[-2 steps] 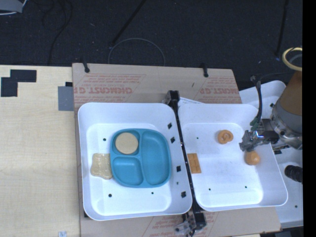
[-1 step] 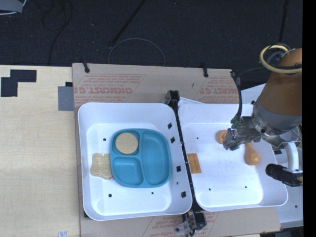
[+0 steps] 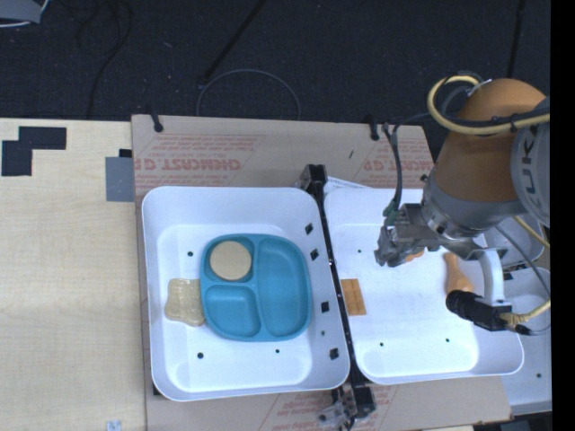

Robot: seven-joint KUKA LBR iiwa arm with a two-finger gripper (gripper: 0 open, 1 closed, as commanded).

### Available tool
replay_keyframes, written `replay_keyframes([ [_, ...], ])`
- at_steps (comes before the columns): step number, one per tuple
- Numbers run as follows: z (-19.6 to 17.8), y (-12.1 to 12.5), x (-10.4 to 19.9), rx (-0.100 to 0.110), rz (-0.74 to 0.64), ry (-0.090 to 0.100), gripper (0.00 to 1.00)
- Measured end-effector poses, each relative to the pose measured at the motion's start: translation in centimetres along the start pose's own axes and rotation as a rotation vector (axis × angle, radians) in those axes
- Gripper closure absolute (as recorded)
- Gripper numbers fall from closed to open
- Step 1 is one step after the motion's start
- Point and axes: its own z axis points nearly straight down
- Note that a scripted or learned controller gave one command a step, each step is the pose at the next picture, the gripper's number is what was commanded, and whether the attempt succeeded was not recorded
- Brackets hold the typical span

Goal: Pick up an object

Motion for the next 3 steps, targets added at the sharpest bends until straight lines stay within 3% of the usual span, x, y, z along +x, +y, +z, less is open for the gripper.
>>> replay_keyframes([
  [1,0.9,0.2,6.3,0.003,-0.001,0.000,1.00],
  [3,1.7,-0.1,15.1,0.002,0.001,-0.002,1.00],
])
